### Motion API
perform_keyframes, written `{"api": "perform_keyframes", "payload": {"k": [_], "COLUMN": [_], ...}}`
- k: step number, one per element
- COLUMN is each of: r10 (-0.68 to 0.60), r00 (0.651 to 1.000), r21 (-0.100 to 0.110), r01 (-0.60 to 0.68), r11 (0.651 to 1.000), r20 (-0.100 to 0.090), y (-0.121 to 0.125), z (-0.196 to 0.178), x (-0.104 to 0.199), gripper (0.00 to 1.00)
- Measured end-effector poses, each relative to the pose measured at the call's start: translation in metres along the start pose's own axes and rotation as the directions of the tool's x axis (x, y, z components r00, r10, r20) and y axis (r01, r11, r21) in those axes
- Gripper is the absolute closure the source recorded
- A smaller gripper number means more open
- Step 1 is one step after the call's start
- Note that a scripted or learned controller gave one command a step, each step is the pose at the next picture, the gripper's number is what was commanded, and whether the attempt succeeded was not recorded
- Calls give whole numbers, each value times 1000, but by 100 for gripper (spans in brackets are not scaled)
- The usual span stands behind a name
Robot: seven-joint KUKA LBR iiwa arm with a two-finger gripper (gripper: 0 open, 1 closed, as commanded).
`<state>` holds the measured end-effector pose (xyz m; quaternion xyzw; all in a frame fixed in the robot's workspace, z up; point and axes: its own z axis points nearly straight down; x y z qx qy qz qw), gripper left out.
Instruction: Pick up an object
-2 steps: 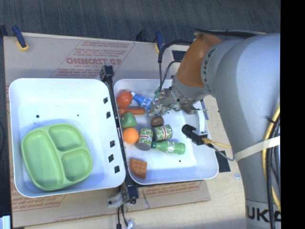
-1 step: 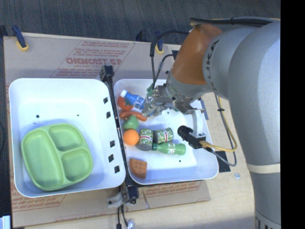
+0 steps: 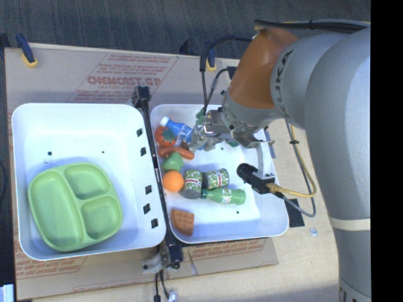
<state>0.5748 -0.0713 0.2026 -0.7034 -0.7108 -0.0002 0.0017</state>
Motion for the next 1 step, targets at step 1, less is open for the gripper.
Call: {"api": "perform_keyframes", "payload": {"k": [1], "r10": [5], "r00": [1000], "r21": [0], "r01": [-5], "r11": [1000], "r20": [2], "y": [-86], "z": [-31], "x": [-3], "gripper": [100]}}
